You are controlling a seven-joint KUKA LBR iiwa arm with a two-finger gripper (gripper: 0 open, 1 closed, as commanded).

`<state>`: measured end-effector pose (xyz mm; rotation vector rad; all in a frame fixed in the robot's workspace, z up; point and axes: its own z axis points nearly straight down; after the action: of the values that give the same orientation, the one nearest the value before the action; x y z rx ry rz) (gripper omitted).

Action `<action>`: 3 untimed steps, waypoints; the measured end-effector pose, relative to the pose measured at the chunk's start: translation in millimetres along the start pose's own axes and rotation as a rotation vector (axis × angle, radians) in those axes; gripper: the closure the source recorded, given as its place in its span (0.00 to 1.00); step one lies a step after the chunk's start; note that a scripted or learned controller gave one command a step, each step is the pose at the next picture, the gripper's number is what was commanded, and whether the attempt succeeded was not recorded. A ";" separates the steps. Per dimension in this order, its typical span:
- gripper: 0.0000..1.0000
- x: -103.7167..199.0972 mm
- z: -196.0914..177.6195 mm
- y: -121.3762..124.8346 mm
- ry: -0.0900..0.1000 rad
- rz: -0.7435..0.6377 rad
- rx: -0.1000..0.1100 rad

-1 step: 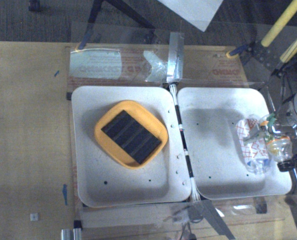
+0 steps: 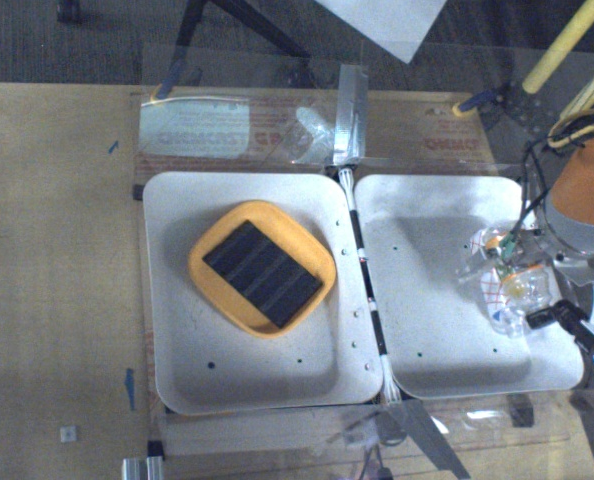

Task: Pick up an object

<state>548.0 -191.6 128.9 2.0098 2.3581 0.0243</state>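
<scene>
A yellow-orange rounded pad with a black ribbed panel (image 2: 262, 268) lies flat in the middle of the left bin (image 2: 167, 368). A crumpled clear plastic packet with small coloured bits (image 2: 497, 273) lies at the right side of the right bin (image 2: 427, 368). My gripper (image 2: 527, 258) reaches in from the right edge and hangs low at the packet's right end, under the grey wrist and orange band (image 2: 585, 183). Whether it touches the packet is unclear.
A metal divider strip (image 2: 362, 268) runs between the two bins. Behind them lie a clear sheet with a label (image 2: 197, 128) and an upright metal bracket (image 2: 350, 113). A yellow pole (image 2: 567, 33) and cables sit at the back right.
</scene>
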 end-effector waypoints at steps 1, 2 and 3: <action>0.00 -6.4 8.7 30.2 -0.013 -0.096 -0.020; 0.00 -25.8 36.7 67.1 0.017 -0.121 0.017; 1.00 -25.7 26.2 68.9 0.013 -0.124 0.014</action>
<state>621.2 -206.4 106.0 1.8704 2.4932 0.0167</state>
